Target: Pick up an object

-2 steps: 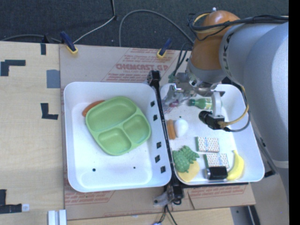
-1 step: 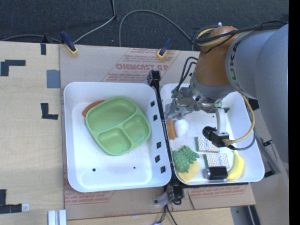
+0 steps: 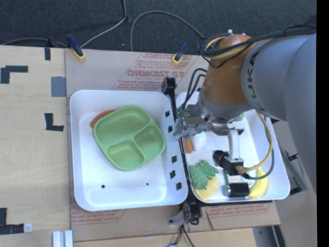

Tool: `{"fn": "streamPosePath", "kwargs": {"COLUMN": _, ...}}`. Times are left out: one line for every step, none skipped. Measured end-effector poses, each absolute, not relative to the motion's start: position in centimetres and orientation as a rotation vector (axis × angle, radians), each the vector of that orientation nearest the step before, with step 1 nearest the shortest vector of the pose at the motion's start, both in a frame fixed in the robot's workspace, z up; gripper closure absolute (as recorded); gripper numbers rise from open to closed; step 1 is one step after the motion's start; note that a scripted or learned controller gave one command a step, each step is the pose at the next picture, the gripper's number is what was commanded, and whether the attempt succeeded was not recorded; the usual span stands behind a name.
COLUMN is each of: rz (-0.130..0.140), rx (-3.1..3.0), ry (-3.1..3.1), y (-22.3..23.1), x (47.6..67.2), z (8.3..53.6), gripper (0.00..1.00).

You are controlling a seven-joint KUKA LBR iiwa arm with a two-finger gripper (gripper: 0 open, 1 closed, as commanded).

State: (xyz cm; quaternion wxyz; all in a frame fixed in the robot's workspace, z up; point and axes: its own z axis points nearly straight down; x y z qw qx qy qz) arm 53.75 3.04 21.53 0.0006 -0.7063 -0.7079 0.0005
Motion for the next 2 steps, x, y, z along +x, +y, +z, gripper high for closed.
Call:
{"fn": "streamPosePath", "kwargs": {"rz": 0.003, "rx": -2.218, "ry": -2.222, "y": 4.32, "x": 58.69, "z": 20.0, "gripper": 1.0}}
{"fn": "streamPosePath", "kwargs": {"rz": 0.002, "rx": -2.219, "ry": -2.222, "y": 4.3, "x": 58.7, "z": 20.01, "gripper": 0.0}}
